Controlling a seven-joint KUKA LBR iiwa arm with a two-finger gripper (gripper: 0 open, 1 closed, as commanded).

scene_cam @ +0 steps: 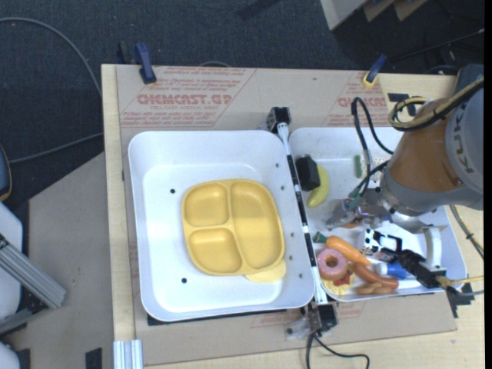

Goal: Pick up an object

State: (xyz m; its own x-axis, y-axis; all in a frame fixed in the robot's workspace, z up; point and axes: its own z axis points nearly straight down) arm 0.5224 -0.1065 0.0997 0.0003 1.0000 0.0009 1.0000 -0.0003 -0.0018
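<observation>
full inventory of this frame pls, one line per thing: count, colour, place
bins: 2, white, side by side on the bench
divided plate: 1, yellow, three compartments, middle of the left bin
flat yellow piece: 1, pale yellow, sticking out from under the plate's near right edge
banana: 1, yellow, right bin near the divider, far side
black block: 1, black, at the divider beside the banana
carrot: 1, orange, right bin, near end
donut: 1, pink, right bin, next to the carrot
sausage: 1, brown, near edge of right bin
clamps: 2, blue, far edge of the bench
arm: 1, grey with orange band, over the right bin
gripper: 1, dark, low over the right bin's clutter; what it holds, if anything, is unclear
</observation>
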